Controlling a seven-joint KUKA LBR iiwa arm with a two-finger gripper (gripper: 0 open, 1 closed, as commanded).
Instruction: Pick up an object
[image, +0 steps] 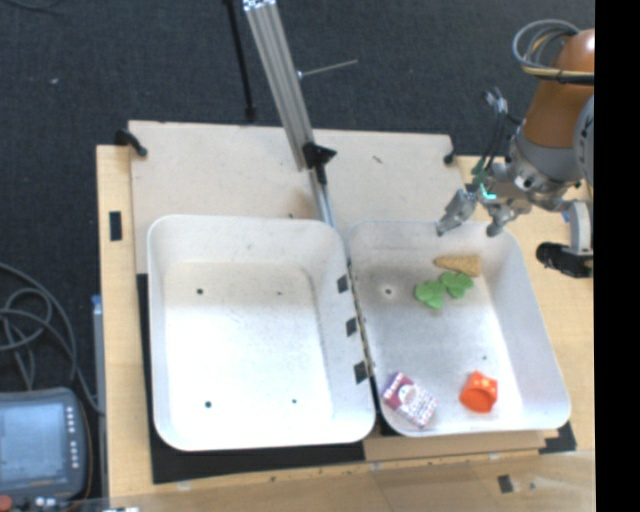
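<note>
The arm (555, 110) reaches in from the right, its grey body and orange band above the far right corner of the right bin (520, 330). Its hand (470, 222) hangs over that bin's far rim with the two fingers (449, 218) spread apart and nothing between them.

Just in front of the hand, near the far end of the right bin, lies a tan wedge-shaped piece (458, 264). Touching it on the near side is a green toy (442, 290) of lumpy outline. Well apart from these, at the bin's near end, an orange cup-like object (479, 392) lies on its side towards the right wall, and a small pink and white packet (409, 399) rests by the left wall, close to the near rim.

The left bin (250, 330) sits side by side with the right one on the pale wooden surface (220, 170). A slanted metal pole (285, 85) rises from between the bins at their far edge.
</note>
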